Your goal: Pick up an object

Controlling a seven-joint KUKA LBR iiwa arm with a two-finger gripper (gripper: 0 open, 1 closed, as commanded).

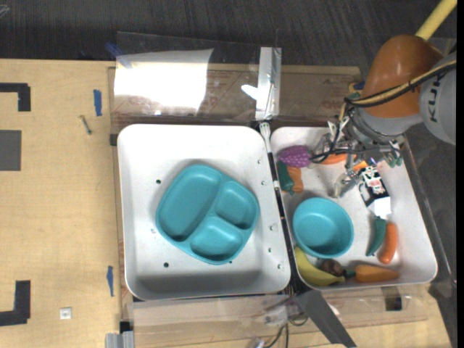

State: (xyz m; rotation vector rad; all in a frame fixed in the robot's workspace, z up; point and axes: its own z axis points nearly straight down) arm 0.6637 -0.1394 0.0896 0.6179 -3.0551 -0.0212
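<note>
A: Biggest first: the left bin (pixel 138 267) holds a teal divided plate (pixel 208 212). The right bin (pixel 417 223) holds a teal bowl (pixel 323 227).

B: And the small items?

A: A banana (pixel 313 270) at the near wall, two carrots (pixel 389 243) by the right wall, and a purple toy (pixel 295 155) at the far-left corner.

B: The gripper (pixel 357 167)?

A: Over the far end of the right bin, amid cables. I can't tell whether its fingers are spread or closed, and nothing shows between them.

B: Risks?

A: Crowded toys. Descending there, it could clip the bowl's rim or shove a piece against the wall and close on nothing.
</note>
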